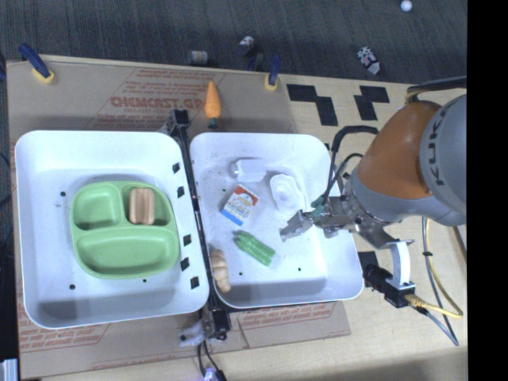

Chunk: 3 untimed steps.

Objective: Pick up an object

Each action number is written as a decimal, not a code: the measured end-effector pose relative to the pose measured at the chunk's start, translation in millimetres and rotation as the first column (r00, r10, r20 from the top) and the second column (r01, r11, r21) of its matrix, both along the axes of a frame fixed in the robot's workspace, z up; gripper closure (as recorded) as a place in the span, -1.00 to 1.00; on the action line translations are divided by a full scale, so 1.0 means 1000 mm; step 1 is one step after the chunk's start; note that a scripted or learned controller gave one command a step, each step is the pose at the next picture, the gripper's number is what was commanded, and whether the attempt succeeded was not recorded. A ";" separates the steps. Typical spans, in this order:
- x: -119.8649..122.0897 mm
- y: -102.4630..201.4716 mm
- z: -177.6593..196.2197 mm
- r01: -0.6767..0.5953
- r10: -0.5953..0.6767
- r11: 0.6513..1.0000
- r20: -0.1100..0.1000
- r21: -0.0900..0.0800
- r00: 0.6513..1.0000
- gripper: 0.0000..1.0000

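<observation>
surface (71,86): brown cardboard-covered top spanning most of the frame, printed red lettering at upper left, black shapes at upper right.
arm (413,165): grey body with an orange band, entering from the right side of the frame and reaching over the right bin.
left bin (40,165): shallow white tray on the left half of the frame.
right bin (317,276): shallow white tray at centre, touching the left bin along a black seam.
green plate (119,244): three-compartment tray lying in the left bin.
end effector (290,228): low over the right part of the right bin, pointing toward frame left; whether its fingers are apart or together cannot be told; nothing is visibly between them.
green object (254,247): elongated, tilted, in the lower middle of the right bin, just left of the end effector and apart from it.
small packet (239,205): white, blue and orange, centre of the right bin.
white lumps (283,189): pale items in the upper part of the right bin.
brown block (142,205): in the upper right compartment of the green plate.
tan piece (219,270): at the lower left edge of the right bin.
orange carrot shape (212,100): on the surface above the bins.
</observation>
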<state>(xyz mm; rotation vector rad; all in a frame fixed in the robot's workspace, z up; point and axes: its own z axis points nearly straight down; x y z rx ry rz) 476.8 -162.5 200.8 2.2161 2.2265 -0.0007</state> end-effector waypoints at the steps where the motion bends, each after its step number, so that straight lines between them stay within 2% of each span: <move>1: 0.000 0.000 0.000 0.000 0.000 1.000 0.000 0.000 1.000 -1.00; 3: 0.000 0.000 0.000 0.000 0.000 1.000 0.000 0.000 1.000 -1.00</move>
